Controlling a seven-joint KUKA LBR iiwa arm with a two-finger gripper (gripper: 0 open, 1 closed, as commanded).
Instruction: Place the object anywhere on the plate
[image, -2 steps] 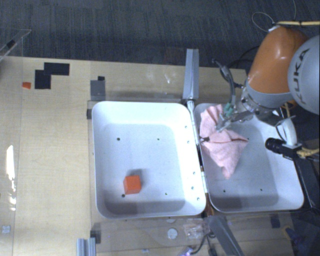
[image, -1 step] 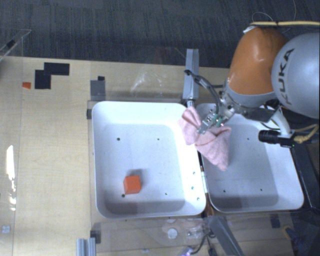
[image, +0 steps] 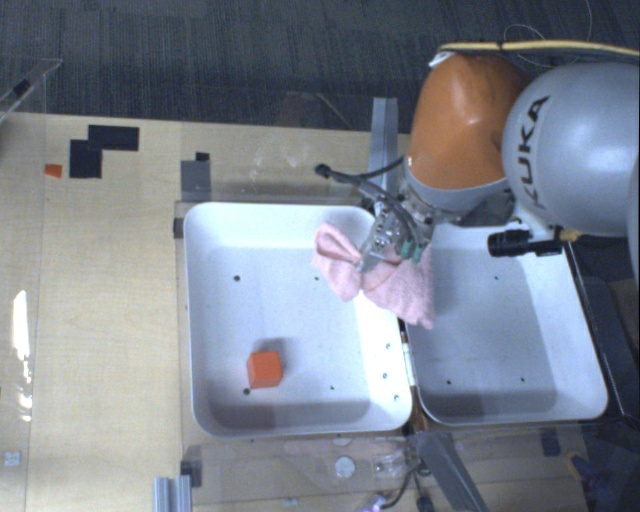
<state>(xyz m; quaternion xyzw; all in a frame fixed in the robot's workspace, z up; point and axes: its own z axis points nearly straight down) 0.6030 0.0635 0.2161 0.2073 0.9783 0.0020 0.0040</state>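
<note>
A pink cloth (image: 378, 282) hangs bunched over the divide between the two bins, near their back edge. Its top is pinched in my gripper (image: 383, 247), which is shut on it, and one corner droops down to the right over the right bin's edge. The grey arm with its orange band (image: 460, 120) reaches in from the upper right. A small orange cube (image: 265, 369) lies on the floor of the left bin (image: 250, 280), toward its front, well apart from the gripper.
The right bin (image: 500, 340) lies under the arm's wrist. On the wooden bench to the far left are black blocks (image: 98, 148) and a tiny orange piece (image: 53, 171). Metal brackets stand behind the bins.
</note>
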